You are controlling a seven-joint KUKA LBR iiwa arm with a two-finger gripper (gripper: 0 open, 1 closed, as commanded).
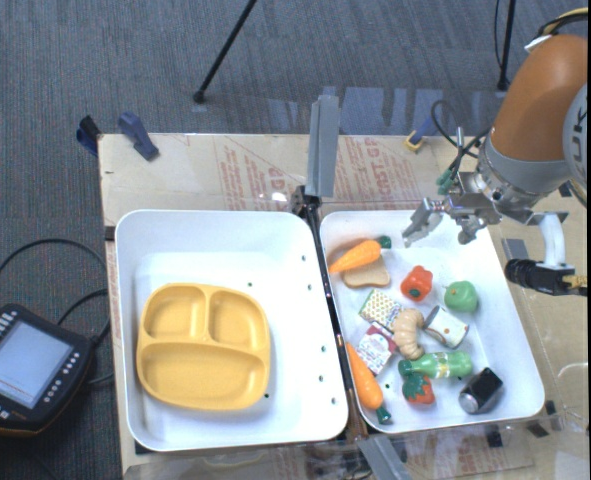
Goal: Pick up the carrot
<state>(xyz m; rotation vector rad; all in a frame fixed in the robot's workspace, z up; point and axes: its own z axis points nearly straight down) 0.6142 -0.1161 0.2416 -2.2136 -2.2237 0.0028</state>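
The end effector [443, 219] hangs above the far edge of the right bin [510, 313], its two fingers spread apart with nothing between them. Two carrots are present in that bin. One carrot [357, 256] lies at the far left corner, tilted, its green tip toward the end effector and its body just beside a slice of bread [366, 277]. A second carrot [366, 377] lies along the bin's left wall at the near side, just beside a small printed packet [374, 348]. The left bin [150, 243] holds a yellow divided tray [204, 345] and is not involved.

Assessment: the far carrot is the nearer target and appears the easier reach. A sound grasp calls for moving left and descending over the thick orange mid-body, with the fingers set across its width rather than along its length. The bin wall and the bread crowd the carrot; one finger landing on either would likely spoil closure. The tapered end seems prone to slipping out.
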